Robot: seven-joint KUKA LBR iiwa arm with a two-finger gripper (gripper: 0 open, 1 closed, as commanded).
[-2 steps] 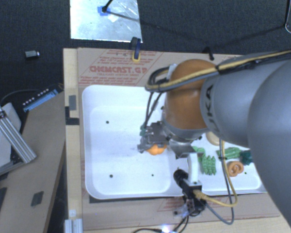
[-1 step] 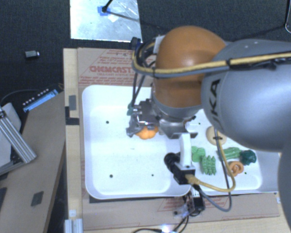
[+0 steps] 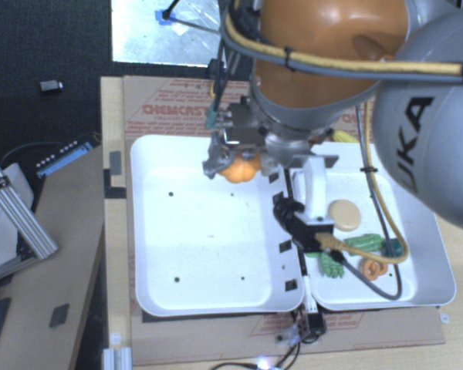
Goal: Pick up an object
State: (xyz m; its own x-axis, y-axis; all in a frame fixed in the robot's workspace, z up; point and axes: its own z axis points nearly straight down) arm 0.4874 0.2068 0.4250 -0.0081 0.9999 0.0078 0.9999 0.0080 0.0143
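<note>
Above the far edge of the left bin (image 3: 150, 206), close to the divider between the two bins, the pincer (image 3: 235, 163) is seen with an orange object (image 3: 241, 170) at its tip. The orange object appears to be clamped between the pincer's fingers, though the grip is partly masked by the wrist hardware, and it cannot be told for certain whether the object is lifted clear of the bin floor or resting on it. If the object is indeed held and raised, the task is judged to be largely done, with only a confirmed lift left; if it is merely touched, the closing and the lift remain. In the right bin (image 3: 440, 284), near its front edge, a green leafy item (image 3: 363, 245) and a small orange ring-shaped item (image 3: 373, 269) are lying close together, and a tan round disc (image 3: 345, 215) is set just beyond them toward the bin's middle. A yellow item (image 3: 343, 137) is glimpsed at the far edge of the right bin, mostly covered by the arm. Both bins are carried on a cardboard sheet (image 3: 170, 106) laid over the worktop (image 3: 69, 230).
</note>
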